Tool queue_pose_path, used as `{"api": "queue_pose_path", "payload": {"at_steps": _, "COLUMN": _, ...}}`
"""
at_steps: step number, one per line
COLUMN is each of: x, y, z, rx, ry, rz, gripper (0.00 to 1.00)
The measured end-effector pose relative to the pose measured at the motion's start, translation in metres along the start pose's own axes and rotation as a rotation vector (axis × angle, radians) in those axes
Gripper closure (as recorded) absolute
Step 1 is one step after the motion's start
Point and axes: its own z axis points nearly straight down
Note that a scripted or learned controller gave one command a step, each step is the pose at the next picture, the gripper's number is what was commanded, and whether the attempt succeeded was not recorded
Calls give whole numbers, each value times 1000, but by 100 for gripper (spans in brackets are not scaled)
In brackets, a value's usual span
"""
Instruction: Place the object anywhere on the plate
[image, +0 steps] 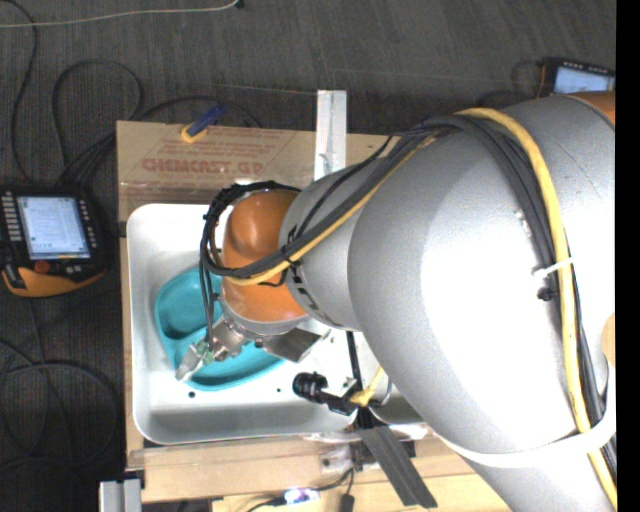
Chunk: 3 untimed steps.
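A teal plate (178, 305) lies in the left white bin (150, 410), with its right part hidden under the arm. The grey arm with its orange band (258, 240) reaches across from the right and covers most of the bin. My gripper (193, 362) points down-left over the plate's lower-left rim, close to or touching it. A small pale-green bit shows at its tip, too small to say what it is or whether it is held.
A brown cardboard sheet (230, 155) lies behind the bin, with a blue-and-yellow item (203, 122) on its far edge. A handheld screen unit (45, 235) sits on the floor at left. A black connector (310, 386) hangs from the arm over the bin's near side.
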Motion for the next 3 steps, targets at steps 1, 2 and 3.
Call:
{"api": "queue_pose_path", "payload": {"at_steps": 1, "x": 0, "y": 0, "z": 0, "rx": 0, "ry": 0, "rz": 0, "gripper": 0}}
{"api": "queue_pose_path", "payload": {"at_steps": 2, "x": 0, "y": 0, "z": 0, "rx": 0, "ry": 0, "rz": 0, "gripper": 0}}
{"api": "queue_pose_path", "payload": {"at_steps": 3, "x": -13, "y": 16, "z": 3, "rx": 8, "ry": 11, "rz": -154, "gripper": 0}}
